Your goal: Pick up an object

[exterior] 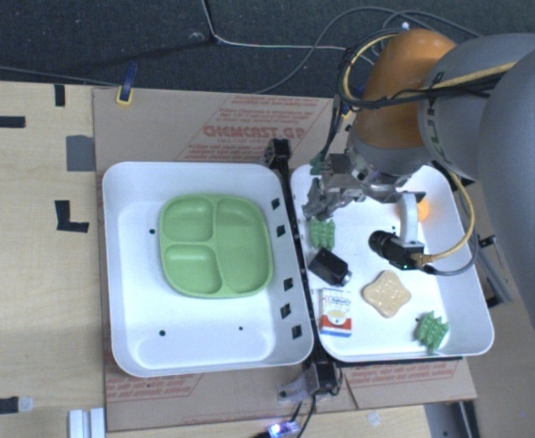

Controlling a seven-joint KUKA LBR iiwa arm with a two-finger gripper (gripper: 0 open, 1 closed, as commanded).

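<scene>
Look at the right bin (459,336) first: your gripper (320,206) hangs over its upper left corner, close to the divider where the two bins meet. Its grey fingers (315,210) point down toward a small green studded block (322,234) lying just below them. From this slanted view you cannot tell how wide the fingers stand, and nothing shows clearly between them, so do not count the block as held.

Just below that green block lies a small black object (329,265), tilted, near the bin's left wall. Below that again you see a small white carton with red and blue print (336,313), lying flat near the bottom left corner. To its right sits a tan, cracker-like piece (386,294). A second green studded piece (431,330) rests near the lower right corner, well apart from the gripper. An orange item (423,209) shows in the upper right part of the bin, partly hidden by a white and black fitting and cable on the arm (423,80).

The left bin (121,318) holds a light green divided plate (216,245) with three compartments, lying flat about in the middle. Both bins sit on a cardboard sheet (231,126) on the worktop (30,272).
</scene>
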